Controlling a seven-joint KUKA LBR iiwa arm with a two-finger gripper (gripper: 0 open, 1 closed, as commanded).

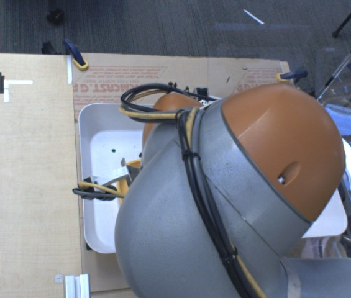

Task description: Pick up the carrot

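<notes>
The grey arm [225, 216] with its orange band [287, 141] reaches down over the left white bin [97, 135] and covers most of it. My gripper [124, 177] is at the arm's lower end above the bin floor, largely hidden by the arm's body. A small orange sliver [135, 163] peeks out at the arm's edge beside the gripper; I cannot tell whether it is the carrot. The rest of the bin's contents are hidden.
A black and yellow cable loop [97, 191] hangs over the bin's left wall. Another cable loop [150, 98] arches over the bin's far rim. The wooden bench [26, 166] lies to the left, with clamps [76, 54] at the back.
</notes>
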